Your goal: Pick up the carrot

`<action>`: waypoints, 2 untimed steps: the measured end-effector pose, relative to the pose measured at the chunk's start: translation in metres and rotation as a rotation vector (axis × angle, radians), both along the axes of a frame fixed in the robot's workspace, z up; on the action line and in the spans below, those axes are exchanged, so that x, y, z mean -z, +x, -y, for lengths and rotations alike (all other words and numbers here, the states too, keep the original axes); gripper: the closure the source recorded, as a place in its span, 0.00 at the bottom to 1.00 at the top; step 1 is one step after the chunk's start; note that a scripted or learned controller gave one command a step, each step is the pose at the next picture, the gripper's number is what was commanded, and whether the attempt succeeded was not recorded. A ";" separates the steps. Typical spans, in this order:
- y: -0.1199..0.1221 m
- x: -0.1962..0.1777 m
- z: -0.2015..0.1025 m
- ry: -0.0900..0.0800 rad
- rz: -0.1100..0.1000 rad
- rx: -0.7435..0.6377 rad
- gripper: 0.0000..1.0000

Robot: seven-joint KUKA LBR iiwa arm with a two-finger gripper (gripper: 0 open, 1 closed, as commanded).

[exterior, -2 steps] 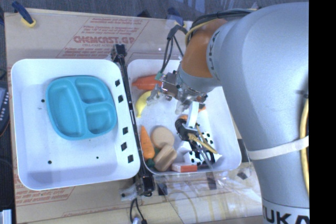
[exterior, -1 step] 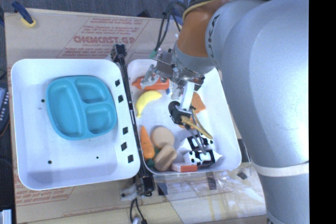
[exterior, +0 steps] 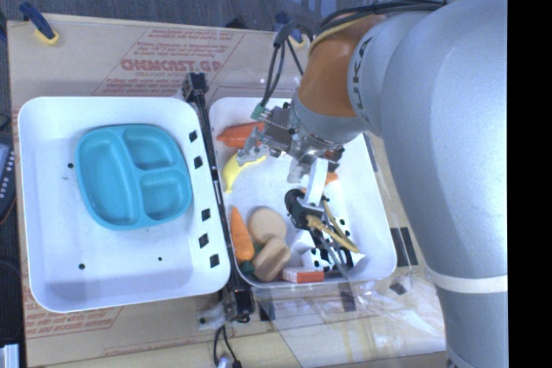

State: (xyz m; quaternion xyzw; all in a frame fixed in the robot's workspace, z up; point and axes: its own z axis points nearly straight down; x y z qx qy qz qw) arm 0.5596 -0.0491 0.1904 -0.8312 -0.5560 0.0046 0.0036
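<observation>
Claw [exterior: 304, 207] hangs low inside the right bin [exterior: 379, 211], and whether it is spread or pressed together cannot be told. Left of it, apart, the carrot [exterior: 242, 234] lies along that bin's left wall, with nothing gripping it. Beside the carrot sit two tan bread-like pieces [exterior: 269, 242]; a yellow banana [exterior: 235, 168] lies further up. The left bin [exterior: 34, 185] holds a blue divided plate [exterior: 134, 175].

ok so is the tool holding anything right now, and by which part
Cannot tell. The tool sits low in the right bin among clutter, apart from the carrot.
</observation>
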 end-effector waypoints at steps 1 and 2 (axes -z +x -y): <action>0.028 -0.001 0.021 -0.003 0.003 0.088 0.00; -0.009 -0.084 0.038 -0.001 0.010 -0.158 0.00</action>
